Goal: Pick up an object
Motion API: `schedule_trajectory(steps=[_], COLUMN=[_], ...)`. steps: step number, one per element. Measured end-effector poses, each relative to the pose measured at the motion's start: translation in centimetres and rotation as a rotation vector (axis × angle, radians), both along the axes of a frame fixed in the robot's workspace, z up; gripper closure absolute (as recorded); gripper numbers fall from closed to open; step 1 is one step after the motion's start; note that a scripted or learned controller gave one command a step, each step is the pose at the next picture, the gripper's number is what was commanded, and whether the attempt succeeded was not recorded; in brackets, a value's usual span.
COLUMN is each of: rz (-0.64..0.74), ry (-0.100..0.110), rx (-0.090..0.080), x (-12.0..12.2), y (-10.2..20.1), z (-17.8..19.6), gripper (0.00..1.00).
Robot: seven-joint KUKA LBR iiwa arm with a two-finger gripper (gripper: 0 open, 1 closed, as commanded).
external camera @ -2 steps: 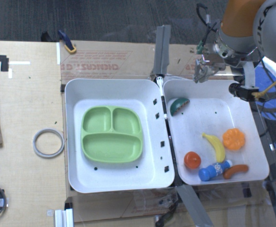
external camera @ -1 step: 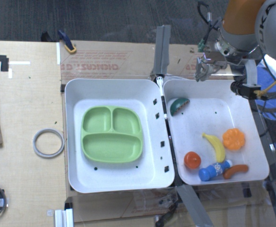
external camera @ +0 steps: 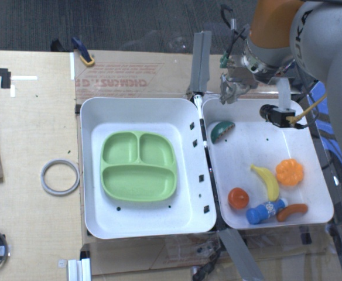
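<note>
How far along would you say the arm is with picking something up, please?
Nothing looks done yet: the gripper hangs over the right bin's far-left corner with nothing between its fingers. The green object lies nearest, just below it. Banana, orange and the rest lie in the bin. Descent, grasp and lift remain.

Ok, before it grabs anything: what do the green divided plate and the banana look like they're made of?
The green divided plate looks like molded plastic with a smooth, slightly glossy finish: uniform pale green, rounded compartment ridges, soft sheen. The banana is probably a plastic toy: flat, even yellow with no spots, lying among similarly bright toy-like pieces. Whether it is hard or soft can't be told from the camera view.
</note>
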State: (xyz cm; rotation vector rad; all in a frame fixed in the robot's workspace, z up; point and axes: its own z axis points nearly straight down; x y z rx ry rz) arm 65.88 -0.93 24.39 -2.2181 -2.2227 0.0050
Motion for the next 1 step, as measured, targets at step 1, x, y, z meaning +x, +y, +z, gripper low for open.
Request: schedule_trajectory(steps=[1], rz=[0.002], ry=[0.001], rx=[-0.001], x=[0.04], y=[-0.07], z=[0.86], gripper=[1.0])
